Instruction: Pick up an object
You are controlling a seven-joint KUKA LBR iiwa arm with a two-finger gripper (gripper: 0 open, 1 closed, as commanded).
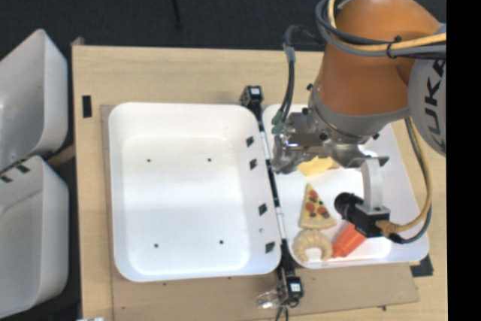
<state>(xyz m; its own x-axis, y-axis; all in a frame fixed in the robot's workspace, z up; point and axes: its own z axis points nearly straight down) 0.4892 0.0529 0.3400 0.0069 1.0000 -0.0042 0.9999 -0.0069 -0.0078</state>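
The right bin (402,162) holds several toy foods. A pizza slice (316,208) with red dots lies near its middle. Just below it, at the front edge, sits a pale croissant (312,245). An orange cone-shaped piece (347,241) leans beside the croissant on its right. A yellow piece (319,166) peeks out from under the arm. My gripper (288,155) hangs low at the right bin's left wall, just left of the yellow piece and above the pizza slice. The arm's body hides most of it, and I see nothing held in it.
The left bin (188,188) lies beside the right one, sharing a middle divider with black clips (264,162). The big orange and grey arm (372,56) covers the right bin's far half. White housings (26,162) stand off the bench's left edge.
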